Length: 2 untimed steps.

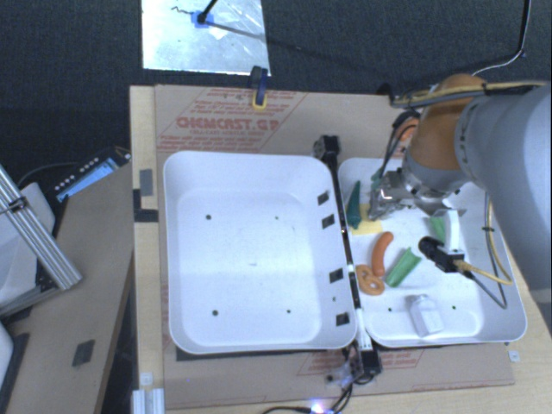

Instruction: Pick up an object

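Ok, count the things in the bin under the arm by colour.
Green: 3, dark green pointed strip, bright green block, small green piece
Orange: 2, orange sausage shape, orange curled ring
Yellow: 1, yellow flat piece
White: 1, white block
Total: 7

My arm, cropped at right, hides the right bin's far corner and part of a yellow piece

red "CHEMCAST GP" print, smaller lines unreadable, on brown sheet

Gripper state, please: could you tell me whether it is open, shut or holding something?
Gripper: cannot be told; it is over the right bin, near a yellow piece.
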Each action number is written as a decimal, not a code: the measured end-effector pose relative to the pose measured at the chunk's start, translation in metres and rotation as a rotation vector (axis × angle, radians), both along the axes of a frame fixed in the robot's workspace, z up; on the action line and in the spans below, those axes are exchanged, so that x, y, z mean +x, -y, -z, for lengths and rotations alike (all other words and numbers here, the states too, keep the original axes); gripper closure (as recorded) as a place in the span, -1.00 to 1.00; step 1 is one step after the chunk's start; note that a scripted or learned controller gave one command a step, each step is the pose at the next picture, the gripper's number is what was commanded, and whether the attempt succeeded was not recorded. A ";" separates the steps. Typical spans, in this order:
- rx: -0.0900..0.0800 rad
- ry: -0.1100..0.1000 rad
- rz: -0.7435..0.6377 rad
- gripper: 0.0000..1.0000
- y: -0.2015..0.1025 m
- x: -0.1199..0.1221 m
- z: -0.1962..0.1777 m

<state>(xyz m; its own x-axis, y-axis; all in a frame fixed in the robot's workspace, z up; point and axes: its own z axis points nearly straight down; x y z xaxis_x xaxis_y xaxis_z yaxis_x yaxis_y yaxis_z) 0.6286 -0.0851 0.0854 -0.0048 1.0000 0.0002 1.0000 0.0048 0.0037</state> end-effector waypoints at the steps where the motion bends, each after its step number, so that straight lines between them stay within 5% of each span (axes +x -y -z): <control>1: 0.000 0.001 0.000 1.00 -0.001 0.014 0.000; 2: 0.005 -0.021 -0.001 1.00 0.002 0.038 0.000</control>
<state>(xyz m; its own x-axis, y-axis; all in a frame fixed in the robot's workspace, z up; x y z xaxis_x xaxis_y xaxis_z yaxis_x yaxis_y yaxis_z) 0.6669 -0.0872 0.0850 -0.0056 1.0000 0.0050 0.9998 0.0057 -0.0176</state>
